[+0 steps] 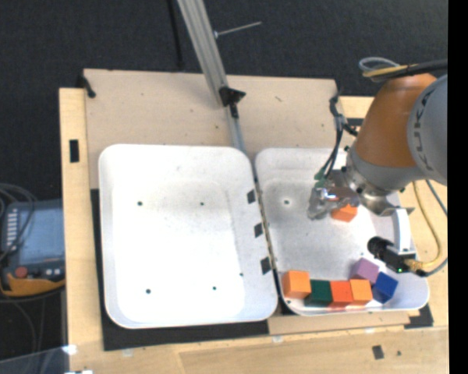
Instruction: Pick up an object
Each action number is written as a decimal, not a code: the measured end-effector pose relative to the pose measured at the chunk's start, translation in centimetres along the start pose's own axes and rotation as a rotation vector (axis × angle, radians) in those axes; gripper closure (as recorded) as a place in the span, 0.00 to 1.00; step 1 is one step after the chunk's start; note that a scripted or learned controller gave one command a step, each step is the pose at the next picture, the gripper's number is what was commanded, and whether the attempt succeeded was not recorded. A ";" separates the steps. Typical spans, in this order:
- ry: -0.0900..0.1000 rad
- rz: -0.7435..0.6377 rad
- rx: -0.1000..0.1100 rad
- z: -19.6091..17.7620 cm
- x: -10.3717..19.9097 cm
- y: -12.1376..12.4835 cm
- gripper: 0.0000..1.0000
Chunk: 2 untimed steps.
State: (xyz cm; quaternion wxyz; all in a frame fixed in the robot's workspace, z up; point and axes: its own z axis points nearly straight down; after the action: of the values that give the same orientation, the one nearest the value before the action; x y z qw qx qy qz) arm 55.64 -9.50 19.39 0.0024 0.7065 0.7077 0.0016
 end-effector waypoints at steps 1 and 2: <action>0.000 -0.001 -0.002 -5.4 -0.1 0.2 1.00; 0.002 -0.006 0.002 -6.2 5.3 0.4 1.00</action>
State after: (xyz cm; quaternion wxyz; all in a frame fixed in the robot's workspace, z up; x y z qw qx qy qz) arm 55.98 -4.20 25.56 0.0007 0.7042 0.7100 0.0017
